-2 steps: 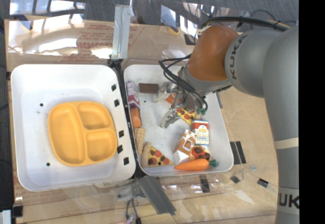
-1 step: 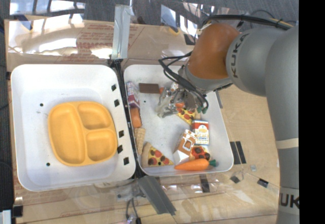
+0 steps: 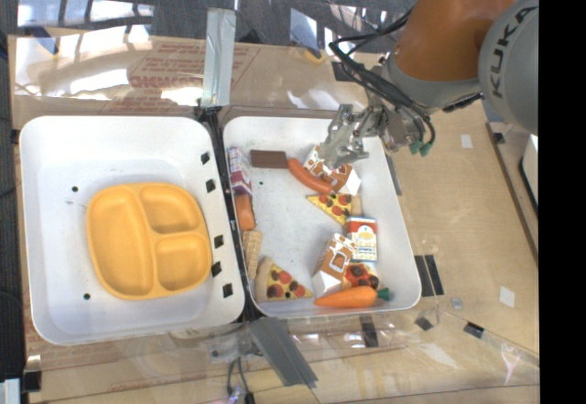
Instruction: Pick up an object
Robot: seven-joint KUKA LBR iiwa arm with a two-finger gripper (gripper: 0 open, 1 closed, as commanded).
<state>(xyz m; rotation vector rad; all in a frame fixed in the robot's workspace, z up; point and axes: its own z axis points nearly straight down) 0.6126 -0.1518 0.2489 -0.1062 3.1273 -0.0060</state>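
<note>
Seen from the fixed camera above the bench, the grey KUKA arm with its orange band reaches in from the right, its metal two-finger gripper lowered over the far right corner of the right-hand shallow white bin. The fingertips sit right at a small white-and-orange printed carton and the upper end of a long orange-red toy sausage; whether the fingers are spread or closed, or have hold of anything, cannot be told from this angle.

Other toy foods lie scattered in the same bin: a flat dark brown chocolate-like bar near the far wall, a triangular pizza slice just below the carton, a white juice carton with an orange label, a second pizza slice at the near edge, and an orange plastic carrot with a green tip along the near wall.

The left-hand white bin holds a yellow plastic divided plate with three compartments, well apart from the gripper.
</note>
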